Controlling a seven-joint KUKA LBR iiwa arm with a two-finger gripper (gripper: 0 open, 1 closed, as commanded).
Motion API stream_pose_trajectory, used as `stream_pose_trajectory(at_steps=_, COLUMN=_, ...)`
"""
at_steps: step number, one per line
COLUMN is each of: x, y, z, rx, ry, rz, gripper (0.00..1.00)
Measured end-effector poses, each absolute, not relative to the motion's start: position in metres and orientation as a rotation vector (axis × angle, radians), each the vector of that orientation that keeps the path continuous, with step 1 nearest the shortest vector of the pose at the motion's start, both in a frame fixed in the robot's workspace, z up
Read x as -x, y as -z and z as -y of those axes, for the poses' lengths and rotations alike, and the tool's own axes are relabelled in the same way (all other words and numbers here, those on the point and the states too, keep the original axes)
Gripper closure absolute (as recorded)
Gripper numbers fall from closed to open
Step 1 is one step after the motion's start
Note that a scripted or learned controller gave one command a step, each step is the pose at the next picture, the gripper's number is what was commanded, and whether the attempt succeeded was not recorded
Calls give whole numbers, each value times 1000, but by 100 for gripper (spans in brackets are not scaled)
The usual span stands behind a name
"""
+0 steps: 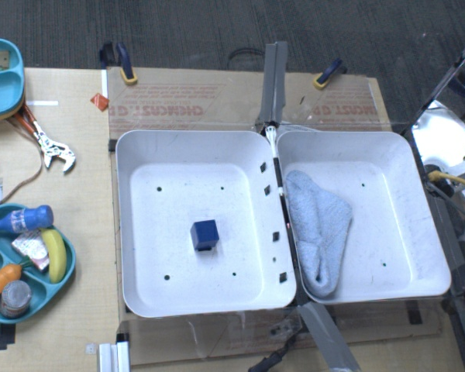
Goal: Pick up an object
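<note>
A small blue cube [204,234] rests on the floor of the left white bin [139,161], a little below its middle. A crumpled light grey-blue cloth [318,231] lies in the right white bin [395,169], bunched against that bin's left wall and reaching down to its front edge.
A metal divider post [274,84] stands between the bins at the back. Two clamps [124,62] hold the cardboard behind them. On the bench at left are a wrench [53,150], a blue tray of toy food [27,262] and a teal container [0,76].
</note>
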State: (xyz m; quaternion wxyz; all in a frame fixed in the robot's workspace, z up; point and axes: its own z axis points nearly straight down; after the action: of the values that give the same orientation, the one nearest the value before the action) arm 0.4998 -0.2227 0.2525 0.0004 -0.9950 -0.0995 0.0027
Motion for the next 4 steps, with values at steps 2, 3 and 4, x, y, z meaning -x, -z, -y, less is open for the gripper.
stream_pose_trajectory(at_steps=2, x=-486, y=-237, z=43, rx=3125, ry=-10, rz=321, gripper=0)
stream_pose_trajectory(at_steps=3, x=-492, y=-246, z=108, rx=3103, ry=-8, rz=492, gripper=0)
stream_pose_trajectory(at_steps=4, x=-487, y=-240, z=135, rx=3000, ry=-9, rz=923, gripper=0)
